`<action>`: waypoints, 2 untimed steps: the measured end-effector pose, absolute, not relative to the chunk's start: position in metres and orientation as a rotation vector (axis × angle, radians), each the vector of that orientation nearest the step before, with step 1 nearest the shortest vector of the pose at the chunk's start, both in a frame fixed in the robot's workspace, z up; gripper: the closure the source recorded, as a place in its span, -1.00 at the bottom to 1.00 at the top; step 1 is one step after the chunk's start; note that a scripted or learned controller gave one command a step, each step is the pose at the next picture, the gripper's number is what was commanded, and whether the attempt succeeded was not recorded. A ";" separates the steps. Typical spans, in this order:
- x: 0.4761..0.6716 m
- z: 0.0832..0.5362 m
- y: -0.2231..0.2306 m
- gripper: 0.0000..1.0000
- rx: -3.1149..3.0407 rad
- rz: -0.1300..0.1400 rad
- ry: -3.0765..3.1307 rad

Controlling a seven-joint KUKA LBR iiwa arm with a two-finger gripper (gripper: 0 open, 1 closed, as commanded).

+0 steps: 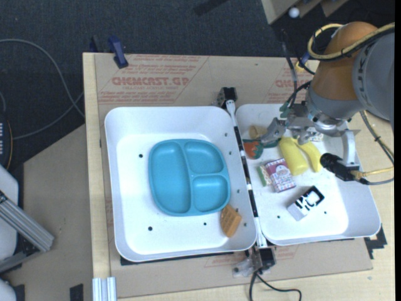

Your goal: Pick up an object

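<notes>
My gripper hangs low over the back left part of the right bin, with the grey and orange arm coming in from the right. Its tip is just above a yellow banana-like toy and close to a red and orange item and a small tan piece. In front of these lie a pink packet and a black and white box. Nothing can be seen held.
The left bin holds a blue divided plate and a brown biscuit-like piece at its front right corner. A rail with clamps separates the two bins. A blue clip sits at the bench's back left.
</notes>
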State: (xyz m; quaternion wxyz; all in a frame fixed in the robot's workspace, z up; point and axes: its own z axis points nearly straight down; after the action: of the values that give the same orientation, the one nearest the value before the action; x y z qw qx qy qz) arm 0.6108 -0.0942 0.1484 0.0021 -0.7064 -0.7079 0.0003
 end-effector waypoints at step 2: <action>0.588 0.084 -0.106 -1.00 -2.220 0.002 -2.219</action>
State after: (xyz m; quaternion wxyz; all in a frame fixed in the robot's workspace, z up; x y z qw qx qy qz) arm 0.5881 -0.1063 0.0838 0.0012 -0.7072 -0.7070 0.0006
